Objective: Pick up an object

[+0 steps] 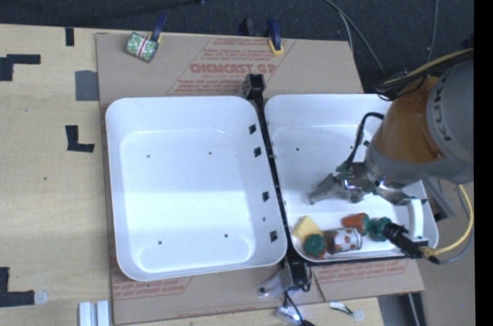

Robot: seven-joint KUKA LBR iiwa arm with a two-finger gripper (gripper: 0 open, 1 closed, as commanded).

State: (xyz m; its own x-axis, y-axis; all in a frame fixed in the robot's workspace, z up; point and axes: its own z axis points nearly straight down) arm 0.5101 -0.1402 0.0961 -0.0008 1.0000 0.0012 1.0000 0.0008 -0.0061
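Now | 2 bins [185,110] | 1 hand [320,193] (over right bin)

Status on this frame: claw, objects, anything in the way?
Claw low over right white bin, nothing visibly held. Small mixed objects clustered along its near edge. Nothing blocking them.

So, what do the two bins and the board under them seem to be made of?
The left bin and right bin look like smooth white plastic: glossy walls, rounded moulded corners. The board looks like brown corrugated cardboard, matte, with red printed lettering, though its edges are too small to confirm.
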